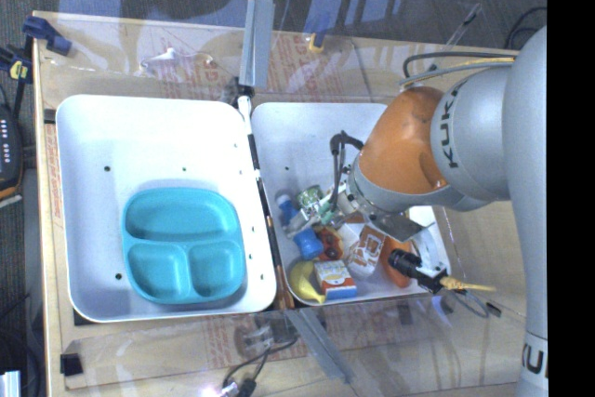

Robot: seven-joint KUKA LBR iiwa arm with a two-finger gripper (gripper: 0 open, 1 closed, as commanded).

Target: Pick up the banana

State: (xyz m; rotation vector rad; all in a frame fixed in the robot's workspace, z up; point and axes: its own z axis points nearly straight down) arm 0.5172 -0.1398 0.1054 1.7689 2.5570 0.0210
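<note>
The gripper (325, 211) sits low in the right bin (279, 130), under the arm's orange band (404, 149). The wrist above hides its working end, so it cannot be told how far open it is or whether it has hold of anything. It hangs over the crowded middle of the heap, probably because a straight descent from above is the only way into such a tight pile.

Just beside the gripper lie a green and white packet (310, 199) and a blue object (287, 211), with a blue cap (307, 244) and a red piece (331, 244) a little nearer the front. An orange and white packet (366, 252) lies under the wrist's near side.

The banana (304, 282) is at the bin's front wall, near the left corner. It touches a small box (334, 278) on its right. It appears wedged there because the loose things have slid together against the wall. The gripper is near it but not over it, so the pick seems not yet made. The corner and the box would likely leave little room for a grasp.

The left bin (93, 135) holds a blue divided tray (183, 244), well apart from the work.
</note>
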